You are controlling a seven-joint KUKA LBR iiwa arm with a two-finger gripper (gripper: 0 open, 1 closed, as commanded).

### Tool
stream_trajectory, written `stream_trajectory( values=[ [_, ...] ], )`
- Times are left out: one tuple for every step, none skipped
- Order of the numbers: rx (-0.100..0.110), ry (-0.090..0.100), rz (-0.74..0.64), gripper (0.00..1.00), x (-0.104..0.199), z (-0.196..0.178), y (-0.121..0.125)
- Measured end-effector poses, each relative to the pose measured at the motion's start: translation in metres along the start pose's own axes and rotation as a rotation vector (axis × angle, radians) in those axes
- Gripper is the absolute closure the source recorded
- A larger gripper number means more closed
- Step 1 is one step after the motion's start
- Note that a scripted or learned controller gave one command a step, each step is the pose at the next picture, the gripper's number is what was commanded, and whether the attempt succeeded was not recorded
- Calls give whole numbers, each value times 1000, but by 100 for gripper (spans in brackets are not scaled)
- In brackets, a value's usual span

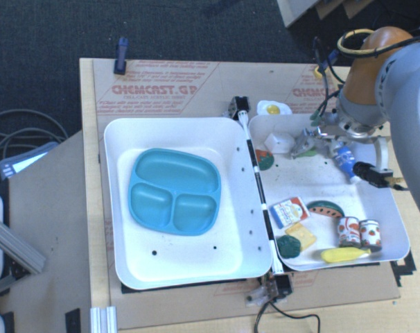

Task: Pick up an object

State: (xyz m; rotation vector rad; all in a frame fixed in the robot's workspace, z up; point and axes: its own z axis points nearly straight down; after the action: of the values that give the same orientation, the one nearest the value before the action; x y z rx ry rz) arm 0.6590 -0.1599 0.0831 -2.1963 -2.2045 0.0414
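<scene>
From the overhead camera I see the arm (394,82) reaching in from the right, its orange band up at the far right, wrist bent down over the far end of the right bin (397,220). The claw (308,144) points left, low near a small white object (279,143); I cannot tell how far open it is or whether it grips anything. Near end of that bin: a yellow banana (344,255), two small cans (357,232), a watermelon slice (326,208). The left bin (120,207) holds a blue divided plate (174,191) on the bench (154,85).
</scene>
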Motion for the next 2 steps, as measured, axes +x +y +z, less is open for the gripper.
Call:
stream_trajectory(
  values=[
    [2,18,-1,0,-13,2,1],
    [-30,10,-2,0,-24,1,7]
  ],
)
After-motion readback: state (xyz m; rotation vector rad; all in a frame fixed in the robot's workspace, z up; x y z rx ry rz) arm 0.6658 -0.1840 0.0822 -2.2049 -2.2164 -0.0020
